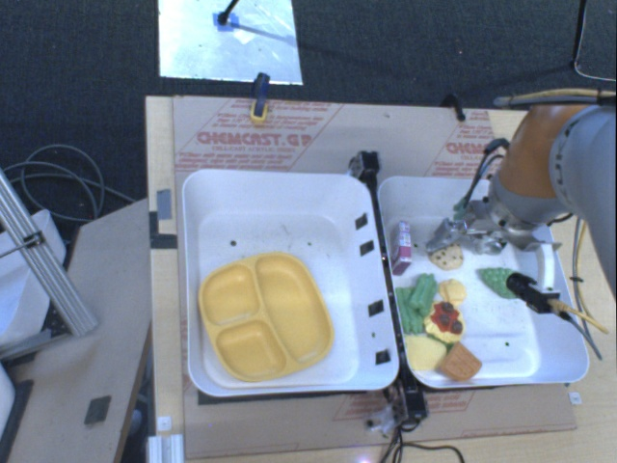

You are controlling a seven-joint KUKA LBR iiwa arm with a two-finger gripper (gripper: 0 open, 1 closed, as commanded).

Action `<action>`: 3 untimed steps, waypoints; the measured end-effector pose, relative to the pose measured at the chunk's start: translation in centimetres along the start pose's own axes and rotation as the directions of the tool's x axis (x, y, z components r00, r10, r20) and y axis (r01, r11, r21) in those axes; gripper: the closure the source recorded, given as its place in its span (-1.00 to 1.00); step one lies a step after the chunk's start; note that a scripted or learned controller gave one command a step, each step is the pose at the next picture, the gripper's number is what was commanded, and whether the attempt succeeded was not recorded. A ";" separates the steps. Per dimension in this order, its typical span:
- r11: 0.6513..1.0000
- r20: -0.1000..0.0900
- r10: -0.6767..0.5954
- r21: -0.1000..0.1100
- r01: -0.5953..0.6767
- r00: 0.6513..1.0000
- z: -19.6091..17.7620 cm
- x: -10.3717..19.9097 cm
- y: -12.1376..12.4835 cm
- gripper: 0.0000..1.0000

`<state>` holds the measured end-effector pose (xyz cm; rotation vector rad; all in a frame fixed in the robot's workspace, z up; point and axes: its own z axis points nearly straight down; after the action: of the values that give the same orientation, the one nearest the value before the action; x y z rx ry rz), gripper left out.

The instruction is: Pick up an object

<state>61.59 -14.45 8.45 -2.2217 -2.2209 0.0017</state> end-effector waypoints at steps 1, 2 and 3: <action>1.000 -0.001 0.000 0.002 0.000 1.000 0.0 0.2 -5.1 -1.00; 1.000 -0.002 -0.001 0.003 0.001 1.000 0.1 4.5 -10.7 -1.00; 1.000 0.002 0.001 -0.008 -0.001 1.000 -1.1 4.2 -10.3 1.00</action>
<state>51.30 -10.28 9.61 -2.2275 -2.2252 -0.0042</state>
